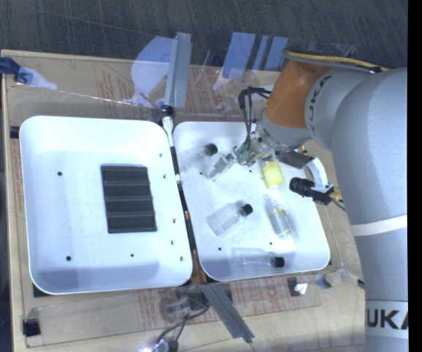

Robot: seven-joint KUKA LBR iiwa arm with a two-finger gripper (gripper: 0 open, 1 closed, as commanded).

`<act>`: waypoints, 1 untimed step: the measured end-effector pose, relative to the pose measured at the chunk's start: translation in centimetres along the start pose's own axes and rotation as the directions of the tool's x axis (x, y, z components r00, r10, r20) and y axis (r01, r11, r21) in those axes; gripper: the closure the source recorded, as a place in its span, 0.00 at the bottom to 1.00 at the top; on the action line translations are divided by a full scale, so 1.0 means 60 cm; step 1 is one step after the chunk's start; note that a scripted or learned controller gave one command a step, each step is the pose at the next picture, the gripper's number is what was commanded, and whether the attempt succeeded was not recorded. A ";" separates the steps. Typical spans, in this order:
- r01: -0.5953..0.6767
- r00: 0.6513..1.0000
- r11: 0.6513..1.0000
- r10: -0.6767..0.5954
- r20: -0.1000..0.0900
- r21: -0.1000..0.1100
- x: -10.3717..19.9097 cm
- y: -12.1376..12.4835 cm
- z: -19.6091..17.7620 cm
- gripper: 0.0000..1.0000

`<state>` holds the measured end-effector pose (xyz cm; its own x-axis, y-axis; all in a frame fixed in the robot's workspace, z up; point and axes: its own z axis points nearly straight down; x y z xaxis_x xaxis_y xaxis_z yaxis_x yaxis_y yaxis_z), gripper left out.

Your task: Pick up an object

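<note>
Gripper [249,152] of the grey arm is low over the far part of the right bin [310,259], close to a small clear bottle with a black cap [212,160], and I cannot tell from this slanted view how it is set or whether it pinches anything; just to its right lies a yellow bottle [271,174]. Nearer in the same bin lie a clear bottle with a black cap [229,217], a slim clear bottle [279,220] and a clear tube [257,257] at the near wall; the left bin [49,255] on the desk [78,79] holds a dark ribbed block [128,198].
</note>
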<state>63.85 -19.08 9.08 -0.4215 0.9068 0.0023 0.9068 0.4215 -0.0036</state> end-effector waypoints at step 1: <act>0.062 0.998 0.998 -0.062 0.004 -0.004 -0.016 -0.041 -0.106 0.00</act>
<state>62.07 -20.98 15.45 -0.4766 0.8791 -0.0012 0.8791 0.4766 0.0001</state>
